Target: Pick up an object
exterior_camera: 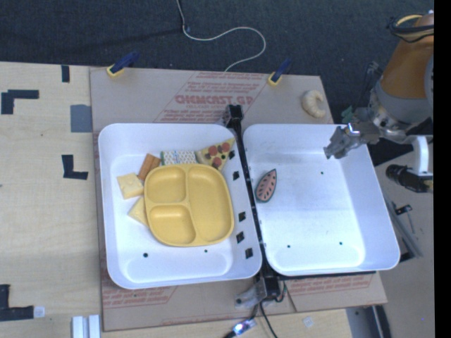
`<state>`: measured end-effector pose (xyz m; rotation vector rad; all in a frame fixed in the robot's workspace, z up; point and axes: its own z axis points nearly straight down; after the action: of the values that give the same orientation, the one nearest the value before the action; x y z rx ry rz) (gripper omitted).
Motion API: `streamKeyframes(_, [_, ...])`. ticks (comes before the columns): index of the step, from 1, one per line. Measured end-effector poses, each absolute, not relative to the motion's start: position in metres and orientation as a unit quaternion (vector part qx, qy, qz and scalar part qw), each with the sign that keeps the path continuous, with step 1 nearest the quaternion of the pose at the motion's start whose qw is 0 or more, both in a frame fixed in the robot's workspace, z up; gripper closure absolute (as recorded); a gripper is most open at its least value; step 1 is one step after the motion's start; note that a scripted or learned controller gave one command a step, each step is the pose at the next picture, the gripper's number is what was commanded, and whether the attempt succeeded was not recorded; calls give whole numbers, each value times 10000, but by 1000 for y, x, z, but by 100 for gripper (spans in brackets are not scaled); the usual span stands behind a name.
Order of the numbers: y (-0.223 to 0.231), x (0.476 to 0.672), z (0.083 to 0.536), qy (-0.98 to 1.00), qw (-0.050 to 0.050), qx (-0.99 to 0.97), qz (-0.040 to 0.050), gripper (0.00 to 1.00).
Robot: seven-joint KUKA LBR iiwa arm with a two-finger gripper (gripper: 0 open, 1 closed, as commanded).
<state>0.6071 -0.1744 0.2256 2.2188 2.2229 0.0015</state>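
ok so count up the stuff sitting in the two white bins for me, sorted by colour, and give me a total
Yellow: 3, the divided plate and two pale yellow pieces at its left
Orange-brown: 1, a flat piece
Pink, speckled: 1, an oval piece in the right bin
Mixed colours: 2, a checked piece and a pizza-like slice
Total: 7

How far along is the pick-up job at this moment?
Nothing looks picked up yet. The gripper is over the upper right rim of the right bin, apart from the small oval object lying at that bin's left side. The yellow divided plate rests in the left bin. Reaching, grasping and lifting remain.
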Motion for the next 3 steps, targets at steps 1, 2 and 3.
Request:
streamKeyframes(1, [-127, 605, 233, 7092, -9, 7050, 1, 100])
streamKeyframes(2, [-70, 605, 220, 7094, -10, 7048, -4, 100])
streamKeyframes(3, [-15, 606, 231, 7098, -8, 7044, 6, 100])
